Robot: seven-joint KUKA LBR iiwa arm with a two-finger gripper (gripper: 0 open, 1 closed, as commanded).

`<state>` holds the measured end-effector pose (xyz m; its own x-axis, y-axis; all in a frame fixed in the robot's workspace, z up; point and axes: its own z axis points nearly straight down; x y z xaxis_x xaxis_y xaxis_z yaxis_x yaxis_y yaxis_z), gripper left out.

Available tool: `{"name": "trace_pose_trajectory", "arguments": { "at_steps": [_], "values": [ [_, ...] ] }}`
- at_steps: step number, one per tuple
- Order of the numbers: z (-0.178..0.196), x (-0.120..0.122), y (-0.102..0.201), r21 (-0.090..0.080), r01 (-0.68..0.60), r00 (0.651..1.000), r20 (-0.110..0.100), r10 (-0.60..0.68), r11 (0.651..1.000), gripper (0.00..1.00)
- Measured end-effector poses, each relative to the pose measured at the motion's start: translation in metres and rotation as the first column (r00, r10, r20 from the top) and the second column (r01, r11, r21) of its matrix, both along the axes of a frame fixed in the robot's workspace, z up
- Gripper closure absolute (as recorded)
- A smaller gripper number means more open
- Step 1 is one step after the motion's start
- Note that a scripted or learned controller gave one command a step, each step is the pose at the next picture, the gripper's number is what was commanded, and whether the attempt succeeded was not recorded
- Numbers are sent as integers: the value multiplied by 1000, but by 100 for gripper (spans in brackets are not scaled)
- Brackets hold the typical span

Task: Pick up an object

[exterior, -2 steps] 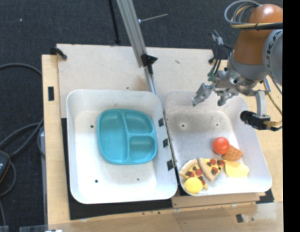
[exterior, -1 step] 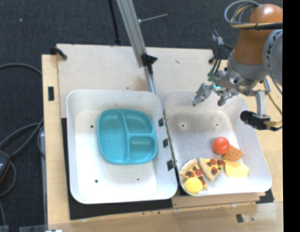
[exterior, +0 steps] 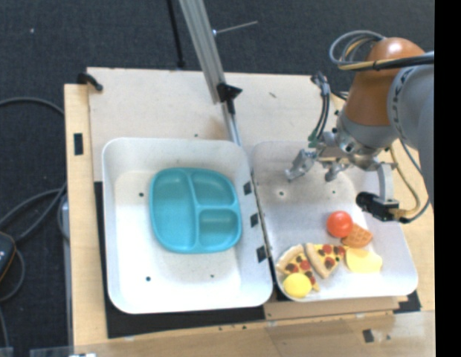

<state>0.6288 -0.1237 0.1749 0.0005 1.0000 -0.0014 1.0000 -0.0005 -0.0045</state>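
Bench (exterior: 156,103): pale wood-coloured top, bearing two shallow white bins side by side.

Left bin (exterior: 123,288): holds one item, a teal divided tray (exterior: 193,208) with three compartments, lying flat near the bin's middle.

Right bin (exterior: 290,192): toy foods gathered toward its 5 o'clock corner.
- Red tomato (exterior: 339,223), round, the item nearest the arm.
- Orange-brown ridged piece (exterior: 358,237), touching the tomato at the tomato's 4 o'clock.
- Pale yellow cheese-like piece (exterior: 363,260), just beside the ridged piece at its 6 o'clock.
- Pizza slice (exterior: 325,257) with red spots, at 9 o'clock of the yellow piece.
- Second pizza piece (exterior: 293,262), further toward 9 o'clock, close against the first.
- Yellow lemon-like ball (exterior: 296,284), resting at 6 o'clock of the second pizza piece, by the bin's near wall.

Arm (exterior: 383,80): grey with an orange band, entering from 3 o'clock, wrist poised over the upper part of the right bin.

Gripper (exterior: 314,166): metal fingers pointing toward 8 o'clock, over bare bin floor at the bin's 12 o'clock half. The fingers look spread apart with nothing between them; no item is grasped.

Relation: the tomato lies at roughly 5 o'clock of the gripper, near but apart from it; the rest of the food cluster lies further along the same direction, well apart from the fingers. A black fitting (exterior: 373,203) on the arm's cabling sits just at 1 o'clock of the tomato.

Aluminium rail (exterior: 204,43): slanting from 12 o'clock down to the gap between the bins.
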Motion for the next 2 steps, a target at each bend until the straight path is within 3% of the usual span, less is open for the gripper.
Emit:
{"name": "trace_pose_trajectory", "arguments": {
  "at_steps": [2],
  "values": [
    [-75, -9, 0, -1, 2, 1000, 2, -2, 1000, 0]
  ]
}}
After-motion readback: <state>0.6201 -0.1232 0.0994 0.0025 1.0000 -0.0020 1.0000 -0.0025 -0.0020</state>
